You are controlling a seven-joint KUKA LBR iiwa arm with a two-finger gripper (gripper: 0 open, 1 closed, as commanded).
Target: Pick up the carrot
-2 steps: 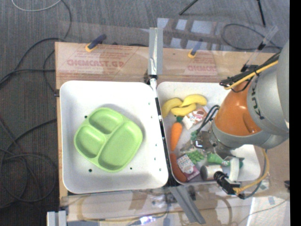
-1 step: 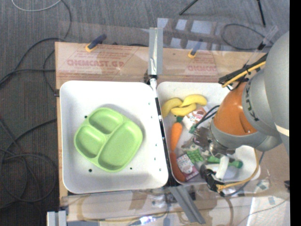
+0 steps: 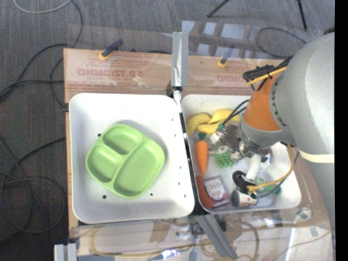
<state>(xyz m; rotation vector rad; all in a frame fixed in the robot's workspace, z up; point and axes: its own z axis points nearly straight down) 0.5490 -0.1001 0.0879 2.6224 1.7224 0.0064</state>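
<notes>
Arm's in over the right bin (image 3: pixel 293 197), and the carrot (image 3: pixel 202 155) sits by that bin's left wall, green top pointing away from us, tip toward us, nothing touching it. Gripper (image 3: pixel 231 145) hangs just right of the carrot, above a small green item (image 3: pixel 222 159); whether it's open or closed, I cannot tell from here. Yellow bananas (image 3: pixel 209 121) lie just beyond the carrot, a red packet (image 3: pixel 215 189) just nearer than it. Green tray (image 3: pixel 126 161) in the left bin (image 3: pixel 81 200), well left of the carrot
</notes>
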